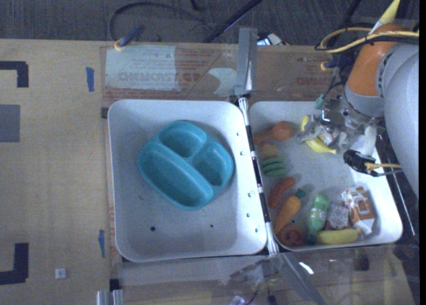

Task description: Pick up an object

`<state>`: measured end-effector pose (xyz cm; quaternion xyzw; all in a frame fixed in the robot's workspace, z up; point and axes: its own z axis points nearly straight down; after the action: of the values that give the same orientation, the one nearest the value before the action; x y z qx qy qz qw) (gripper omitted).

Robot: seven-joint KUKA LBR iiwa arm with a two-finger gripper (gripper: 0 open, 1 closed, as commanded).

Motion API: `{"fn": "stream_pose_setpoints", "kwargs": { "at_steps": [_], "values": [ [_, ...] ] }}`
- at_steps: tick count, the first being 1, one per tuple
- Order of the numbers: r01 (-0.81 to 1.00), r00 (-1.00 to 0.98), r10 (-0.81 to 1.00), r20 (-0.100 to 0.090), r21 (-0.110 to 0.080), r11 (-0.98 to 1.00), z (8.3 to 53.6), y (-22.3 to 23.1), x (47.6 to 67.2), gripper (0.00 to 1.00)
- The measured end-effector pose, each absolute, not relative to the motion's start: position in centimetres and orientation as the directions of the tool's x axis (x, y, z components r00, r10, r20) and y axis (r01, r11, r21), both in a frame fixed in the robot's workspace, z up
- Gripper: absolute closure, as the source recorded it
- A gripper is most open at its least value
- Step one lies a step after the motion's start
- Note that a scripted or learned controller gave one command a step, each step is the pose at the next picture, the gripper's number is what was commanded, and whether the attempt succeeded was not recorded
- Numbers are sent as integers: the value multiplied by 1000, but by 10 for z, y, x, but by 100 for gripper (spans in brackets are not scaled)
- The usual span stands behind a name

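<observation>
The yellow banana [321, 144] is lying near the far edge of the right bin [389, 230], touching or just under the pincer [333, 132], which is hovering low over it; whether the pincer is clenched or released, I cannot tell. The risk, as I judge it: the curved fruit is sitting close to the bin wall, so a closing grip could be sliding off it. Carrots [287, 210] and packets [359, 205] are crowding the near side.

The gripper [324, 130] hovers over a yellow toy [318, 144] in the right bin [389, 230].
</observation>
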<state>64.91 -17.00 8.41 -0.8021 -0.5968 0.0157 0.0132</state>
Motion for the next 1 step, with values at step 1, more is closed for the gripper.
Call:
{"fn": "stream_pose_setpoints", "kwargs": {
  "at_steps": [1],
  "values": [
    [957, 284, 959, -12, -57, -284, 91, -168, 646, 100]
  ]
}}
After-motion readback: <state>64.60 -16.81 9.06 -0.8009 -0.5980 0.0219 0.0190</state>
